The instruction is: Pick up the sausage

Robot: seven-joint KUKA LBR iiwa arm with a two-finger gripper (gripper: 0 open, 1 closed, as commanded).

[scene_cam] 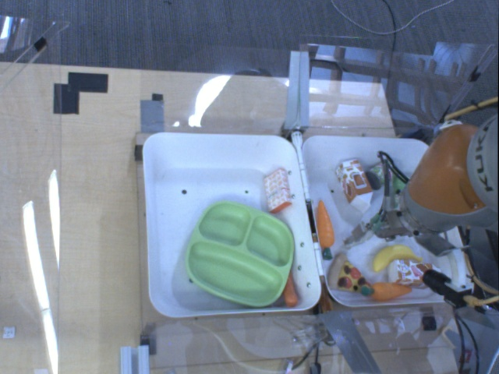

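Sausage, an orange-brown link, lies at the bottom edge of the right bin, in the lower right of the frame. Its left end touches a pizza slice, and a small printed pack sits just above its right end. A banana lies just above that. The gripper hangs over the middle of this bin, above the banana and apart from the sausage; whether the claw is open or closed cannot be told from here. A little house-printed carton stands toward the bin's top, and a carrot lies along its left wall. The left bin holds a green divided plate, a snack packet and an orange piece tucked at the plate's lower right edge.
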